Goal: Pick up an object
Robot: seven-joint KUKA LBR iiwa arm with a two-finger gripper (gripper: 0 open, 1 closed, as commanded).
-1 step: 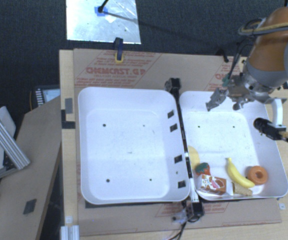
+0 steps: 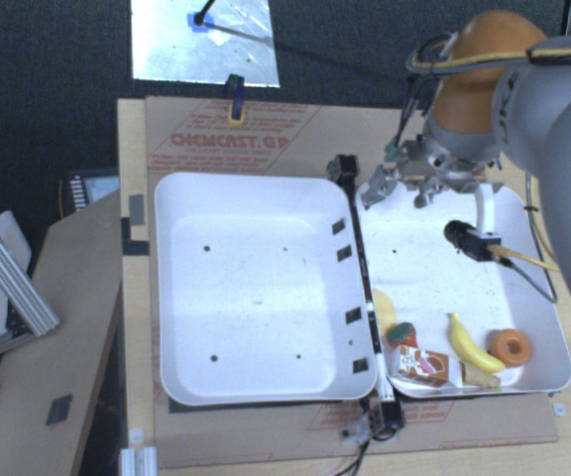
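The tool [image 2: 401,188] hangs over the far left corner of the right bin [image 2: 538,310], fingers apart, nothing between them. A banana [image 2: 467,342], an orange ring [image 2: 510,346] and a small carton [image 2: 422,364] lie along that bin's near edge.

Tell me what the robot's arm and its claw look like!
The arm is big, round and grey, with a shiny orange band above the wrist. Thin black and yellow cables loop around the orange part. At the end sits a small grey metal gripper with two thin fingers. A black cable with a dark plug trails over the right bin.
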